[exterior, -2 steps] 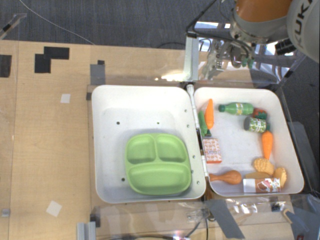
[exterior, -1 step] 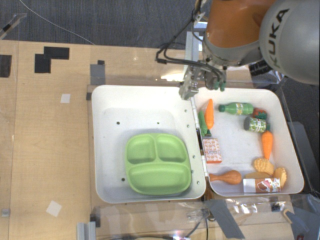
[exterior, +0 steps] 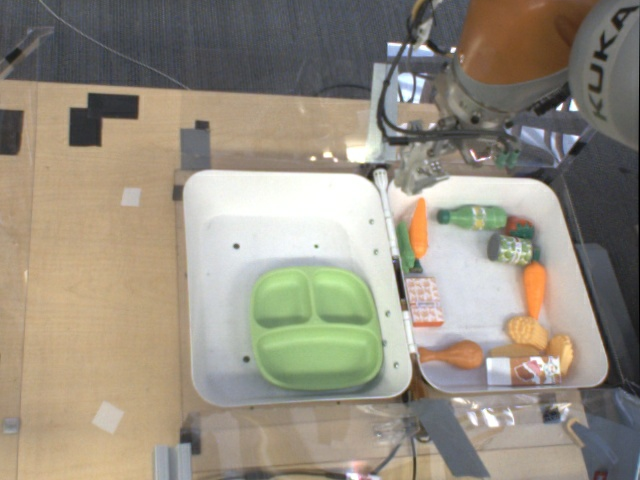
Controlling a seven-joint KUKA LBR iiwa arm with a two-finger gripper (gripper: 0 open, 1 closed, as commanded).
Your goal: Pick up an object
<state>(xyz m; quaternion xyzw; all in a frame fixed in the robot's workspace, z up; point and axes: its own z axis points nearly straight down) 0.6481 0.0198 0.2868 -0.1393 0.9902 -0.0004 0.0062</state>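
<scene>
The right bin (exterior: 470, 268) holds several toy foods. An orange carrot (exterior: 419, 228) lies along its left wall, next to a green item (exterior: 405, 246). A green bottle (exterior: 472, 216) and a dark green can (exterior: 511, 249) lie at the back right. A second carrot (exterior: 535, 289), a small pink box (exterior: 425, 301), a drumstick (exterior: 452, 354), biscuits (exterior: 533, 335) and a red-labelled bottle (exterior: 524, 370) fill the front. My gripper (exterior: 425, 173) hangs above the bin's back left corner, just beyond the first carrot, with nothing seen in it.
The left bin (exterior: 220, 218) holds a green divided plate (exterior: 315, 326) toward its front. The arm's grey and orange body (exterior: 520, 38) with cables hangs over the back right. Wooden bench surface (exterior: 90, 268) extends to the left.
</scene>
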